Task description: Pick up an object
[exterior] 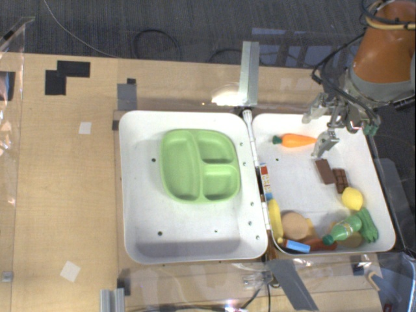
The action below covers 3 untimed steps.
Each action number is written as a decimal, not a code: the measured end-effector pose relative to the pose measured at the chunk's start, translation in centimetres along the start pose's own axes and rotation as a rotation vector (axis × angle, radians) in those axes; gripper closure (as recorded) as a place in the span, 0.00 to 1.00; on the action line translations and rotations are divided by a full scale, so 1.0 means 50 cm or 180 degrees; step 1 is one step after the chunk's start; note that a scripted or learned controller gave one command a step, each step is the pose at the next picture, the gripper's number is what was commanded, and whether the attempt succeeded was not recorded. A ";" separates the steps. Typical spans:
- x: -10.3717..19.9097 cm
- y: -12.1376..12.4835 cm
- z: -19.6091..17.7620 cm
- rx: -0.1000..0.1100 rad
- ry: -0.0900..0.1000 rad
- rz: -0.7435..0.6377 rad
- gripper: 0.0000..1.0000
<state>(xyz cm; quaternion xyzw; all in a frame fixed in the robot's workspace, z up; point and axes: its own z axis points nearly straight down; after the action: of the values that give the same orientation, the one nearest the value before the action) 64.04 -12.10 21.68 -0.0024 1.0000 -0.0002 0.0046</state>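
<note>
hovering over the far end of the right bin [380, 194], my pincer [328, 138] hangs just beside the carrot [296, 140], which lies at its nine o'clock near the bin's far wall; nothing sits between the fingers, and how wide they stand i cannot tell from this slant. the nearest things to pick are that carrot and the brown chocolate bar [330, 174] at my six o'clock, while the yellow lemon [352, 199], the green bottle [351, 228], the tan round piece [296, 225], the banana [275, 218] and a small blue piece [298, 246] crowd together toward the bin's near edge. my worry is that if i drop straight down i land on bare white floor between the carrot and the chocolate bar and close on nothing; the carrot is round and tapered, so a glancing finger could roll it against the wall, and the flat bar offers little to grip. the left bin [140, 194] holds a green divided tray [198, 164]. both bins sit on a pale wooden counter [58, 187] with black marks at its ten o'clock corner, and dark carpet with loose cables lies beyond it.
</note>
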 end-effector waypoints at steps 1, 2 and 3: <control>-0.008 -0.048 0.252 0.0005 -0.0026 0.0285 0.00; -0.006 0.063 0.257 -0.0006 -0.0004 0.0640 0.00; 0.034 0.067 0.255 -0.0002 -0.0008 0.1032 0.00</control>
<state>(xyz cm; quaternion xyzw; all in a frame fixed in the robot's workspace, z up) 62.44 -8.76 8.89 0.1590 0.9873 0.0008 0.0058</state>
